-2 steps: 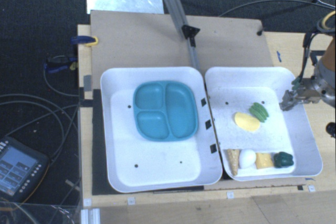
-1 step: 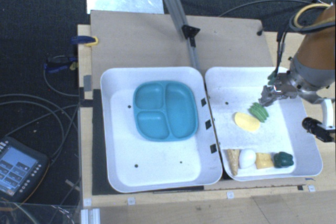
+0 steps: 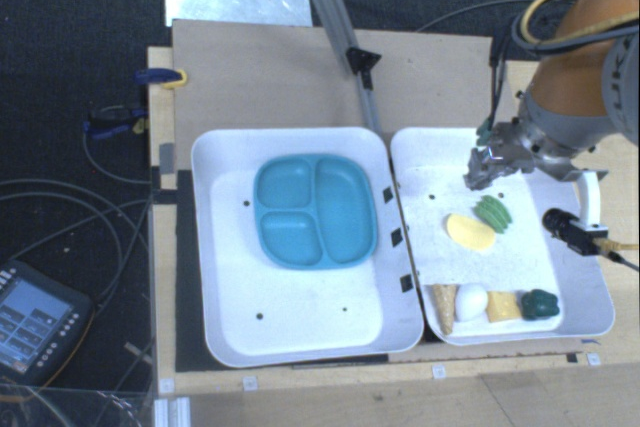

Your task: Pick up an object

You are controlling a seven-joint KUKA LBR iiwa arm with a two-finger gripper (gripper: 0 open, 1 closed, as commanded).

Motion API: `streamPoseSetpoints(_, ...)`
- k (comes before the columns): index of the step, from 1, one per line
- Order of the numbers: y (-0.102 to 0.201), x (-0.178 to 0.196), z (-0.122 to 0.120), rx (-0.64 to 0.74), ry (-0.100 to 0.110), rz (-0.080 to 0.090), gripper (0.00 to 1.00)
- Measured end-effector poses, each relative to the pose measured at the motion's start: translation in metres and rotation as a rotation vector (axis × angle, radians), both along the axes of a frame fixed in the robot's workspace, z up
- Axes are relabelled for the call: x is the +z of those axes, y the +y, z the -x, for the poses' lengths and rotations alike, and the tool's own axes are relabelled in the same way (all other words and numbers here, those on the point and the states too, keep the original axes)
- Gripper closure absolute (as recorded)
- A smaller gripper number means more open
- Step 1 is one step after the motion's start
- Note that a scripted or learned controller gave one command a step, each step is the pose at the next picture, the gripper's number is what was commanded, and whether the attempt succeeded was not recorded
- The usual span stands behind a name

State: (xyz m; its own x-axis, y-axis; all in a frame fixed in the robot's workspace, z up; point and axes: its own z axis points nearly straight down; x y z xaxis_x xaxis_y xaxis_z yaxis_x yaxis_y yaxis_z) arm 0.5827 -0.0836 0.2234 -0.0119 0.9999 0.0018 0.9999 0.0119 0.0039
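Poised over the far part of the right bin [image 3: 575, 320], gripper [image 3: 482, 171], finger state impossible to tell. Just nearward and slightly right, green ridged piece [image 3: 493, 212], long axis slanting near-right, touching a yellow piece [image 3: 470, 233].

Blue tray [image 3: 315, 212], white bins [image 3: 300, 315], green [image 3: 492, 212] and yellow [image 3: 469, 233] toys.

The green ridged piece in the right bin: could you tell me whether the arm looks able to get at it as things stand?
Probably yes. The gripper hovers just above the green ridged piece, which lies exposed on top; the yellow piece sits close against its side and may crowd the approach.
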Motion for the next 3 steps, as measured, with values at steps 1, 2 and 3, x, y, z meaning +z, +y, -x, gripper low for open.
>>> streamPoseSetpoints(1,0.043,0.007,-0.014,-0.001,0.001,0.000,1.00)
streamPoseSetpoints(2,0.093,-0.002,-0.030,-0.001,0.002,0.000,1.00)
streamPoseSetpoints(3,0.146,0.013,-0.049,0.000,-0.001,-0.001,1.00)
